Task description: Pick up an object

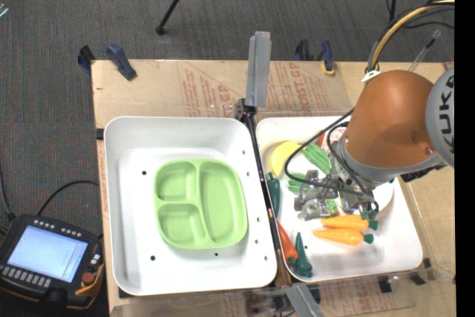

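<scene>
The gripper point(320, 200) hangs low mid right bin point(404, 252), whether closed I can't tell, just above two toy carrots point(343, 229) toward its front edge; it should drop squarely over one.

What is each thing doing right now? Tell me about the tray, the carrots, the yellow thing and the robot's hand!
Green divided tray: lying flat in the left bin, nothing in its compartments.
Two orange carrots: lying side by side in the right bin, just below the gripper.
Yellow toy: resting near the right bin's top left corner.
Gripper: down low inside the right bin, above the toys.
</scene>
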